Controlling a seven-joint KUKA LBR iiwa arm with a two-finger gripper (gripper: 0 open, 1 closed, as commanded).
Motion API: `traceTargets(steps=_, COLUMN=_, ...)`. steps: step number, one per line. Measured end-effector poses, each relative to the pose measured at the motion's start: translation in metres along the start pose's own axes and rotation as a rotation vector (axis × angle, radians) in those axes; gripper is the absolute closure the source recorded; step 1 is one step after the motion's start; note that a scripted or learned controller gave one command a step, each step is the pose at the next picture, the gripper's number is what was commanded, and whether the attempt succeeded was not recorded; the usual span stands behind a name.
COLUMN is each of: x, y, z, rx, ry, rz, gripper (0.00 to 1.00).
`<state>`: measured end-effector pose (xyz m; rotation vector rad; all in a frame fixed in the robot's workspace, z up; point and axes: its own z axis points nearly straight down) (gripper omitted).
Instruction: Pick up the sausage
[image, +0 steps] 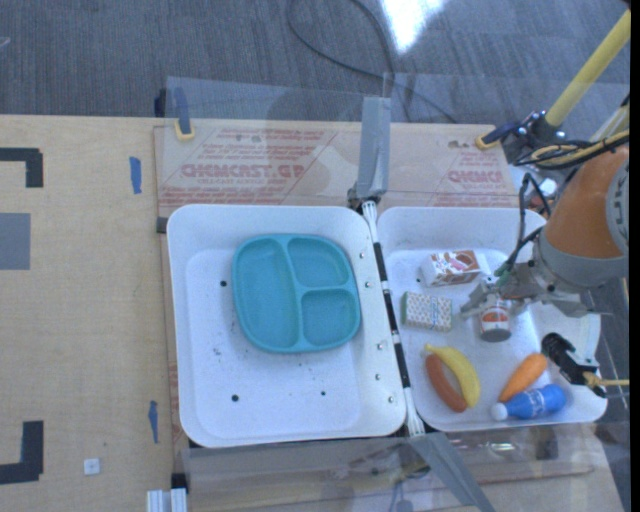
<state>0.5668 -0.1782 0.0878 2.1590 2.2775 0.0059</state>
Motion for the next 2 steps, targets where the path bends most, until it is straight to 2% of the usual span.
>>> traceTargets(steps=1, x=0.001, y=0.001, z=-0.009, rx=0.001, ry=0.001, rz=-0.005, gripper=1.0)
traceTargets(steps=2, x=0.053, y=0.083, z=-0.083, rx=0.009, ry=0.001, rz=0.01, gripper=1.0)
